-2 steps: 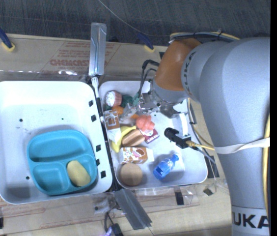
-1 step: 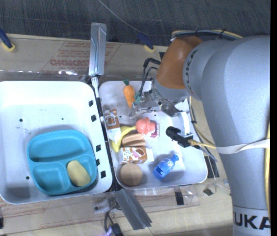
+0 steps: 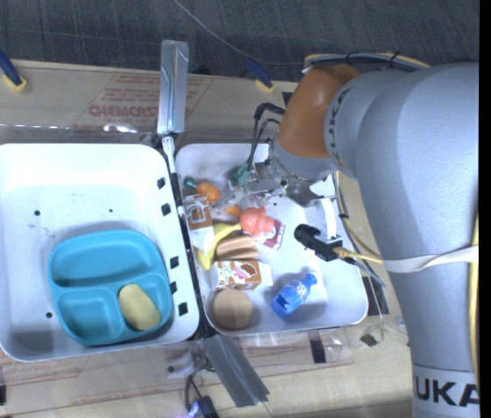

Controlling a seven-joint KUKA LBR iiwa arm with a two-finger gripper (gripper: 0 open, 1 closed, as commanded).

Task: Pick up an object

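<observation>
Since the gripper [image 3: 258, 181] hangs near the right bin's [image 3: 350, 307] far edge, fingers' state unclear, it should descend straight onto one toy.

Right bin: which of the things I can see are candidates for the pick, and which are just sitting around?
For the job, in the right bin:
pink toy
hot dog
blue bottle
brown ball
gripper, above them

Lying about, in the left bin:
blue tray
potato in one of its compartments
</observation>
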